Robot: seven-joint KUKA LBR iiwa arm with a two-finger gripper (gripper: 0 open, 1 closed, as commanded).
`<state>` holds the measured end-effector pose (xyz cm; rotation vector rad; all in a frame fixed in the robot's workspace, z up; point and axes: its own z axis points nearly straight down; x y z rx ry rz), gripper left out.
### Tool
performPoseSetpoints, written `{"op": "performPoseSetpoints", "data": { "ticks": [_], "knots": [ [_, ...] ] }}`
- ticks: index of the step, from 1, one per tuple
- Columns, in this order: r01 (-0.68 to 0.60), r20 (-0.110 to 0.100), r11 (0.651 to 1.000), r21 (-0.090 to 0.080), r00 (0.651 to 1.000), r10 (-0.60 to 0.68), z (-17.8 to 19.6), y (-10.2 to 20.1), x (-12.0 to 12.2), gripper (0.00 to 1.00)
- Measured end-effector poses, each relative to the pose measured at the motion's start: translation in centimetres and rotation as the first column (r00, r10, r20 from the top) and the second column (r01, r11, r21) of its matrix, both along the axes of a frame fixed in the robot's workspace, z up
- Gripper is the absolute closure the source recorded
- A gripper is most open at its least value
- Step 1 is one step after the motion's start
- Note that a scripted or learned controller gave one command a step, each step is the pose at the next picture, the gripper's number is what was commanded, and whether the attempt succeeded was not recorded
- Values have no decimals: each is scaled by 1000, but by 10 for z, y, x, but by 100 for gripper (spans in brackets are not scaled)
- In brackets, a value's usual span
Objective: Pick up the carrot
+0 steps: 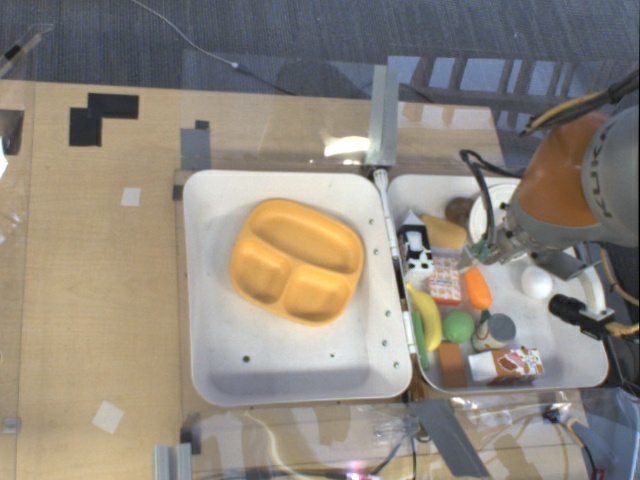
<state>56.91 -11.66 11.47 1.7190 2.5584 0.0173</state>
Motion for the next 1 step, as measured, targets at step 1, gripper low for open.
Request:
{"op": "performPoseSetpoints", "data": {
  "ticks": [1],
  "knots": [
    [-125,-41,992,24,991,126,75,81,66,100]
  ]
}}
